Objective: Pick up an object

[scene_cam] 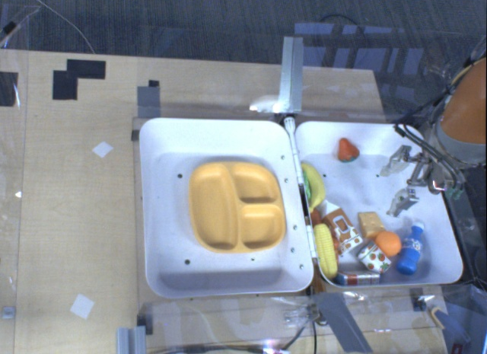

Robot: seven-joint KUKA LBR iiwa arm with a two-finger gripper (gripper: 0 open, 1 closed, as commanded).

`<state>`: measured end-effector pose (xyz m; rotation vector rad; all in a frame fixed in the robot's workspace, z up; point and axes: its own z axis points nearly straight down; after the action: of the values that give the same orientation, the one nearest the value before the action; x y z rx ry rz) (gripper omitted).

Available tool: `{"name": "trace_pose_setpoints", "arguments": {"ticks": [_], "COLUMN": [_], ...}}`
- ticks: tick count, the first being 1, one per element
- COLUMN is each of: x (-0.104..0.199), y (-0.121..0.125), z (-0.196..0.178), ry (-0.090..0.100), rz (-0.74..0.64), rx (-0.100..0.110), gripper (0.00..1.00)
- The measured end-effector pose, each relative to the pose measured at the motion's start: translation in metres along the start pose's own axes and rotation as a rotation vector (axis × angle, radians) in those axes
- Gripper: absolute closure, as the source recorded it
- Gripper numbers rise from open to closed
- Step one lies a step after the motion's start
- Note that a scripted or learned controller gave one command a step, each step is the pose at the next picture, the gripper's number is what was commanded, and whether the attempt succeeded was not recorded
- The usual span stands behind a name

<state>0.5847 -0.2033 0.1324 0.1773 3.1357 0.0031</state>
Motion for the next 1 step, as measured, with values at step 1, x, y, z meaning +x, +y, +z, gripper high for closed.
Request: {"name": "trace_pose_setpoints", "arguments": {"ticks": [1], "x": [-0.0054], "y": [0.0011], "z": [-0.0177], "ry": [-0.019], "rz": [-0.008], "rx": [0.003], "gripper": [1.00]}}
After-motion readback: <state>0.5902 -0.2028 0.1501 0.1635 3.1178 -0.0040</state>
